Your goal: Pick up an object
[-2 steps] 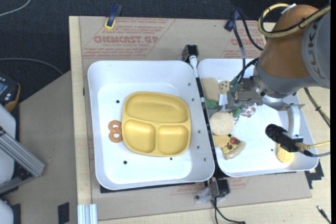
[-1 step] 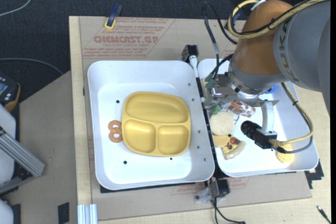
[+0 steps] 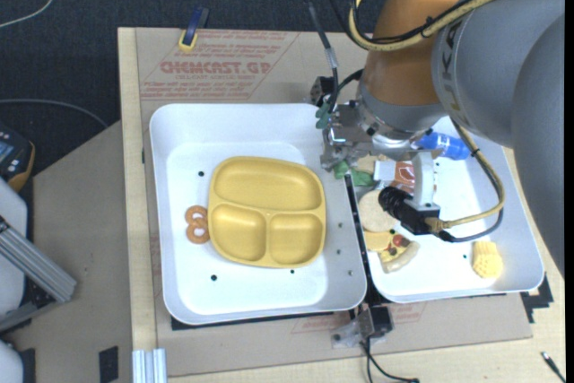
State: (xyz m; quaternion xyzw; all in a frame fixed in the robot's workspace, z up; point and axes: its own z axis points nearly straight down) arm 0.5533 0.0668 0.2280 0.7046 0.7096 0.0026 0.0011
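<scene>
The grey arm (image 3: 502,58) with its orange band (image 3: 413,22) fills the upper right of the frame, reaching down over the inner edge of the right bin (image 3: 516,269); the gripper (image 3: 359,159) sits low at centre right, just above the seam between the two bins, and whether it is open or closed on anything cannot be told, since the wrist hides it. The left bin (image 3: 170,193) holds a yellow divided plate (image 3: 267,211) near its middle; a small orange pretzel (image 3: 196,224) lies touching the plate's left rim. In the right bin, a pizza slice toy (image 3: 395,252) lies near the lower left; a yellow corn piece (image 3: 486,260) rests toward the lower right corner; a blue object (image 3: 446,145) shows just under the arm; something green (image 3: 362,178) peeks out beside the gripper; a red and white object (image 3: 408,175) lies just right of that.
</scene>
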